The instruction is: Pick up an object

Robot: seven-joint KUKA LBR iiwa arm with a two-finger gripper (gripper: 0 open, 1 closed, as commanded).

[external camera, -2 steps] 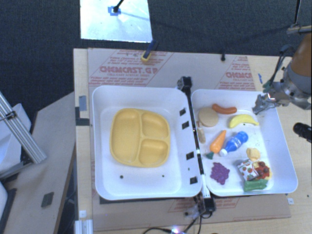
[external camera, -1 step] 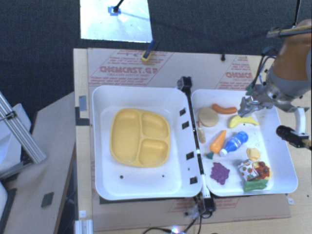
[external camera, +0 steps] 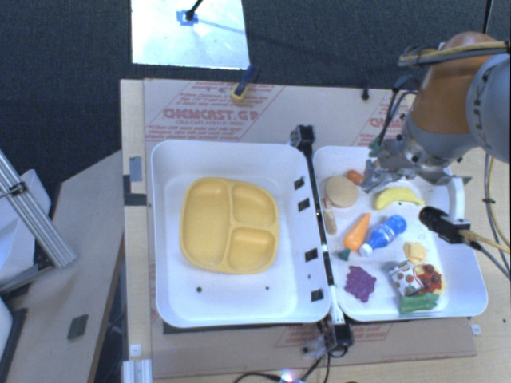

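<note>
From the camera above, the tabletop carries two shallow white bins side by side. The left bin holds a yellow divided tray lying flat near its middle. The right bin holds a scatter of toy food.

The grey arm reaches in from 3 o'clock and bends down over the 12 o'clock part of the right bin. Its end effector sits low there, just beside a small orange piece and a round tan bun at its 8 o'clock side. Whether it is wide or narrow cannot be told, as the wrist body hides the tips.

A banana lies just at 5 o'clock of the end effector, apart from the bun. Below it, toward 6 o'clock, a carrot and a blue bottle lie side by side, both tilted. A bunch of purple grapes sits near the bin's 7 o'clock corner. At 5 o'clock of the bin lie a yellow piece, a printed box, red berries and a green piece, close together.
</note>
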